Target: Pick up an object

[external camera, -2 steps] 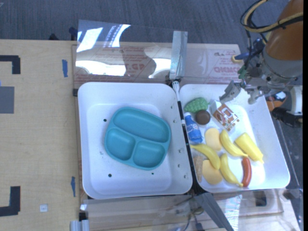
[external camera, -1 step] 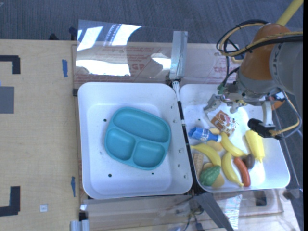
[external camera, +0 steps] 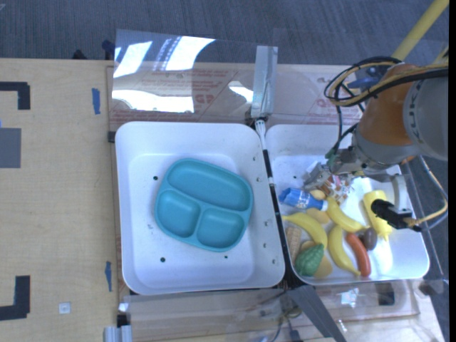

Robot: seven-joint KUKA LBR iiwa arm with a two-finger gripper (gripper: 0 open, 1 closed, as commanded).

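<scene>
My gripper (external camera: pixel 322 176) hangs over the back middle of the right bin (external camera: pixel 410 262), reaching in from the right. Just under and in front of it lie a small red-and-white patterned item (external camera: pixel 336 188) and a blue bottle (external camera: pixel 299 199). Nearer the front lie yellow bananas (external camera: pixel 308 224) (external camera: pixel 344 218) (external camera: pixel 342 251), a red sausage (external camera: pixel 359 253), a green vegetable (external camera: pixel 309 258) and a brown piece (external camera: pixel 369 239). I see nothing lifted off the heap.
The left bin (external camera: pixel 135 191) holds a teal divided plate (external camera: pixel 203 204). A clear panel (external camera: pixel 185 84) stands behind the bins, with a metal post (external camera: pixel 263 84) between them. Bare wooden bench (external camera: pixel 50 191) lies to the left.
</scene>
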